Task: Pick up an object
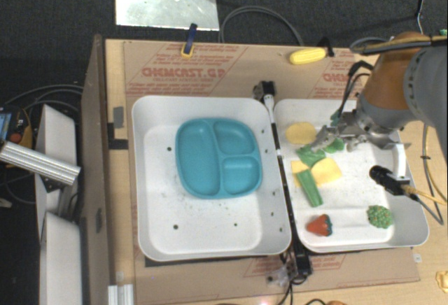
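Observation:
My gripper (330, 139) hangs low over the back middle of the right bin (413, 227). Right beneath its tip lies a green toy piece (309, 155), and the two look close or touching. A round yellow piece (301, 133) sits just left of the tip. In front of it are a yellow block (325, 172), a small yellow chunk (299, 166) and a long green piece (310, 189). Near the front wall are a red toy fruit (320, 225) and a green broccoli (379, 216).
The left bin (161, 227) holds a blue divided plate (218, 157). A black part (386, 180) juts in at the right bin's right side. On the board behind the bins lies a yellow banana-like toy (306, 55). The arm (399, 90) covers the right bin's back right corner.

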Robot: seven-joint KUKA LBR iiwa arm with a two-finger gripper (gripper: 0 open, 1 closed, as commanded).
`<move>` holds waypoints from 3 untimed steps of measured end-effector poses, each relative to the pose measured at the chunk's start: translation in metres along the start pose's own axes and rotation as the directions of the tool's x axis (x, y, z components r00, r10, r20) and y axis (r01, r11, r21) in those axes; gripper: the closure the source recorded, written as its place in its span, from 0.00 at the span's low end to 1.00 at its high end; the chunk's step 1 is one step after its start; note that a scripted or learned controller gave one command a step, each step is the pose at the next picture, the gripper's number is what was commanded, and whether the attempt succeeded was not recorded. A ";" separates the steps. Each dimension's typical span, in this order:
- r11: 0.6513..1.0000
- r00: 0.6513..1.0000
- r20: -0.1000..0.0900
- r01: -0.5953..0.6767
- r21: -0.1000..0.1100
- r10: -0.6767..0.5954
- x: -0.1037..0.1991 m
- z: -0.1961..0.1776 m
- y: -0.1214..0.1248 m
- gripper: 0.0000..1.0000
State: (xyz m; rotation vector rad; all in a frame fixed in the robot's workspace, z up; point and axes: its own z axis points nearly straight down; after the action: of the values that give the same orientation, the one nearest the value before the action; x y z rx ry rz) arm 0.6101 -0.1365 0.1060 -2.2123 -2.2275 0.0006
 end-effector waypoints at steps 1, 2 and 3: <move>1.000 1.000 0.000 -0.007 0.003 0.007 0.005 0.007 -0.056 0.00; 1.000 1.000 0.004 -0.002 -0.009 0.002 -0.021 0.008 -0.004 0.00; 1.000 1.000 0.000 0.002 -0.005 -0.002 0.042 -0.060 -0.051 0.00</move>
State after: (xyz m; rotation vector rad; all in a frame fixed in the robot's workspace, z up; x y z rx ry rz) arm 0.5584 -0.0950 0.1659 -2.2127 -2.2315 -0.0053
